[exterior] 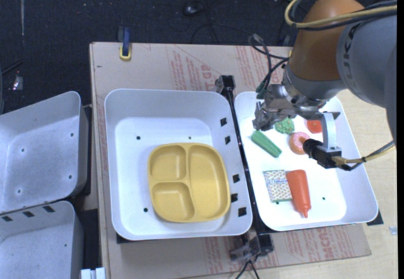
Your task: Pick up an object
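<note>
1. Right bin [360, 208]: shallow, white, holds all the loose objects. Used here as the landmark.
2. Green broccoli-like piece [285, 125]: small, knobbly, light green, in the far part of the right bin, directly under the gripper and partly hidden by it.
3. Green stick [266, 143]: flat, darker green, elongated, lying at a slant near the right bin's inner wall, just beside the broccoli-like piece.
4. Pink ring [298, 141]: doughnut-shaped, pink with an orange tint, near the bin's middle, close beside the broccoli-like piece.
5. Red piece [314, 125]: small, mostly covered by the arm's hardware; shape unclear.
6. Orange bottle [300, 191]: tapered, lying flat in the near part of the right bin, nozzle toward the near rim.
7. Patterned packet [277, 185]: square, speckled, touching the bottle's side.
8. Gripper [273, 113]: low over the far part of the right bin, above the broccoli-like piece. Whether its pincer is wide or narrow cannot be told; nothing is visibly held.
9. Arm [328, 38]: orange band and grey body reach in over the right bin's far corner.
10. Left bin [126, 120]: beside the right bin, holding a yellow divided tray [188, 181].
</note>
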Controlling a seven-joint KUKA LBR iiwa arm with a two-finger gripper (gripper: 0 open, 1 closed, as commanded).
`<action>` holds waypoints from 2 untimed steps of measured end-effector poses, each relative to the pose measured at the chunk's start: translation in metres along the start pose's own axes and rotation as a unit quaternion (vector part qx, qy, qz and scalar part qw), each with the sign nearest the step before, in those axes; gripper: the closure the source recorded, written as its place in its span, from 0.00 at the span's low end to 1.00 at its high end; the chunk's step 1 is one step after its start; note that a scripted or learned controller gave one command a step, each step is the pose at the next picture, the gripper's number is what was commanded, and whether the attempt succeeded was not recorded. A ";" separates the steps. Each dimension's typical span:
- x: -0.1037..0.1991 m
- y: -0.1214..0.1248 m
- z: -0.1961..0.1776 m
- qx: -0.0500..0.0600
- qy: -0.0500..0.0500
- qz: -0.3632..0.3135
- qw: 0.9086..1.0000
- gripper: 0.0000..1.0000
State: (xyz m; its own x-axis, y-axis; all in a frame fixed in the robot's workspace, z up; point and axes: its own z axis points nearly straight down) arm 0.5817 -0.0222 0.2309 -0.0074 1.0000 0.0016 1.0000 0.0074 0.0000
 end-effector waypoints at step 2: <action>0.099 -0.003 -0.007 -0.001 0.000 0.000 1.000 1.00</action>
